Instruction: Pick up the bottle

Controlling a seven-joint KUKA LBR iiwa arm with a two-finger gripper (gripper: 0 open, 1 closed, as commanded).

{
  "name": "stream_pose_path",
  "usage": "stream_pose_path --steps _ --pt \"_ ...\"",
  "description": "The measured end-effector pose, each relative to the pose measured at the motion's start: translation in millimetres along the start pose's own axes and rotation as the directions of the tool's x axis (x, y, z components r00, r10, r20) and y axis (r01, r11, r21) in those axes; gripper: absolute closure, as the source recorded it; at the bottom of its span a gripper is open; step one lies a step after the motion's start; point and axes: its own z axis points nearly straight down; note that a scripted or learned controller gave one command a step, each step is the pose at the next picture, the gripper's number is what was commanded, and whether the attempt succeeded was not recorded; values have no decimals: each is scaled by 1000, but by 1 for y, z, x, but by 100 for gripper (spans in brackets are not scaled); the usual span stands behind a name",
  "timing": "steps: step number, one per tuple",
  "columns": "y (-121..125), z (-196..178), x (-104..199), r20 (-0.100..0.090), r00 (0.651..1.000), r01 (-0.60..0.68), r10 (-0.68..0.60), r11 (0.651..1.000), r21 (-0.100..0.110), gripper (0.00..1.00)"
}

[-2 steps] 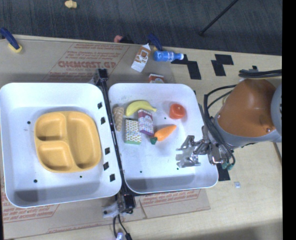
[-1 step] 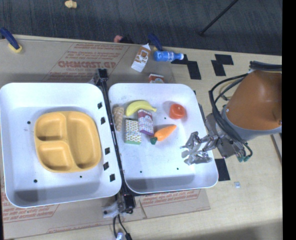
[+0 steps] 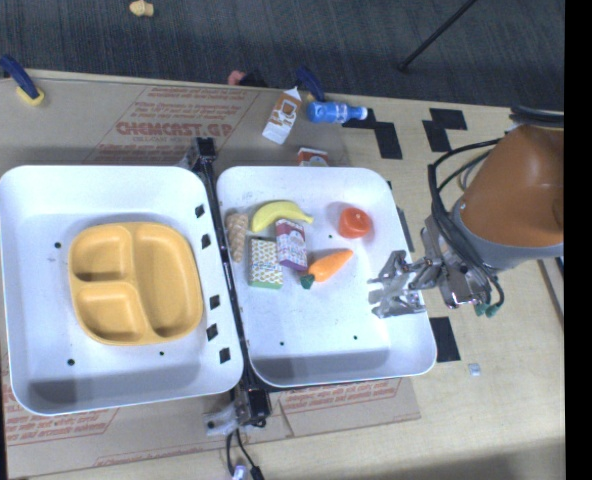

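Blue bottle [image 3: 334, 113]: lying on the counter [image 3: 456, 398] beyond the right bin [image 3: 416, 343], long axis 3-to-9 o'clock. Gripper [image 3: 388, 286]: over the bin's right rim, jaws parted, holding nothing; bottle at 11 o'clock, well apart.

The bench [image 3: 456, 408] is viewed from above at a slant by one fixed camera, set far enough back that both white bins [image 3: 36, 268] and dark floor beyond are taken in.

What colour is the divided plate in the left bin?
Yellow; the divided plate shows best in the camera view.
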Motion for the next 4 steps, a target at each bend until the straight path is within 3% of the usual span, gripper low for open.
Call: stream_pose_path --steps 2,3,4 --pt "1 16 -3 -4 979 206 -206 979 -3 100" --pt "0 2 -1 1 999 34 -34 999 1 100" --pt "1 6 -1 -2 982 188 -188 982 -1 100"
